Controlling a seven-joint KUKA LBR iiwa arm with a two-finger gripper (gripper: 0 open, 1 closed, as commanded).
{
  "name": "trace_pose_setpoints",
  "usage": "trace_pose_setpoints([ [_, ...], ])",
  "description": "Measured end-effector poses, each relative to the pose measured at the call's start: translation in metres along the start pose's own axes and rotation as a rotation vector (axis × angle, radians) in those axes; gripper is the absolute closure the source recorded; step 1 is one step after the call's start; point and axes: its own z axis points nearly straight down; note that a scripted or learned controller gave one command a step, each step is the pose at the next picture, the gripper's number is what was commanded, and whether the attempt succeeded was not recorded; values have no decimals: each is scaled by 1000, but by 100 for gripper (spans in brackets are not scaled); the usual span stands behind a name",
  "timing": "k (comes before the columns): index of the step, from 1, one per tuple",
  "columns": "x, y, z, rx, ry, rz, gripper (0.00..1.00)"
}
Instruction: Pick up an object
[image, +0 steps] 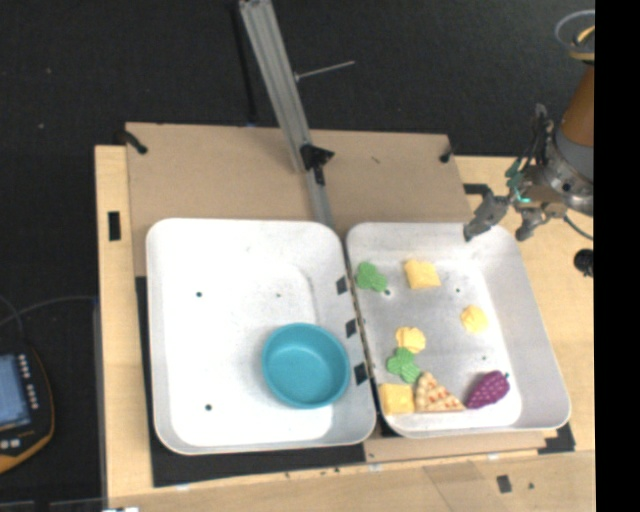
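As the gripper (503, 214) hangs over the far right corner of the right bin (520, 300), its two fingers look spread apart and nothing is between them. The things to pick lie in this bin: a yellow block (421, 274) nearest, a yellow piece (473, 319) a little further, purple grapes (487, 389) at the near edge. I think the block is the best choice, because it lies apart from the others; the gripper should come down straight over it and close only when low. The left bin (200, 260) holds a blue bowl (303, 364). Both bins sit on a brown counter (380, 170), and around it the floor is dark.
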Motion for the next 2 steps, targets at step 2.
trace_pose_setpoints([
  [2, -1, 0, 61, 3, 0, 3, 0],
])
